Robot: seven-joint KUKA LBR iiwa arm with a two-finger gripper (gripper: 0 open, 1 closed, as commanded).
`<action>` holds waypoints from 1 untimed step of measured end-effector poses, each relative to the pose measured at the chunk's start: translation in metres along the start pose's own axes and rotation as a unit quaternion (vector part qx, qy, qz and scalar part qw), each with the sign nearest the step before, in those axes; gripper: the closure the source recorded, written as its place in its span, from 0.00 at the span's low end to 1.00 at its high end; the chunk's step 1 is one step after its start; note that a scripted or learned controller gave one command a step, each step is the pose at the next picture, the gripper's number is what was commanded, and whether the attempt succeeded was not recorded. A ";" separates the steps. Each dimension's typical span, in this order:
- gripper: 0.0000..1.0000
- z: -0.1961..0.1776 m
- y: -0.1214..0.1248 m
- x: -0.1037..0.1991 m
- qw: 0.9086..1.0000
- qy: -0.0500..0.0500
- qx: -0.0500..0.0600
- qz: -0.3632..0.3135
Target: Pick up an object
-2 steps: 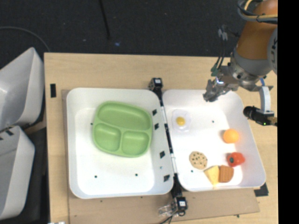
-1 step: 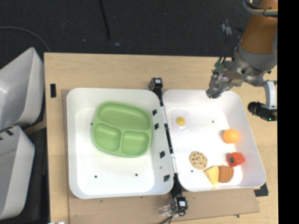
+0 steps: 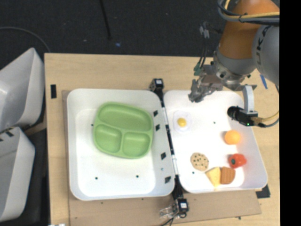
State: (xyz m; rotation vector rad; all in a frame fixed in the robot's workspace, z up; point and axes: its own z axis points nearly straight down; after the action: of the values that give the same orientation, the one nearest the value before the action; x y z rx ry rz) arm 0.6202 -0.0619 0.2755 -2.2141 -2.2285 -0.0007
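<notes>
A robotics lab: white bins clamped to a plywood surface below the gripper, toy food.

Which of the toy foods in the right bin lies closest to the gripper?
The fried egg, white with a yellow yolk, lies just below the gripper. The cookie, orange, tomato and cheese wedge all sit farther toward the bin's front.

The counter is pale wood, set against a dark surround. Two shallow white bins sit on it side by side, edges touching along the middle: the left bin and the right bin. Small black clips sit at the seam's ends.
</notes>
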 end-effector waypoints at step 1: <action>1.00 -0.002 -0.008 0.051 1.000 0.000 0.000 0.000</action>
State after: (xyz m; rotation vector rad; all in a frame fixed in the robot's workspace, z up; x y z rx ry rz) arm 0.6116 -0.0105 0.2771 -2.2130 -2.2288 -0.0014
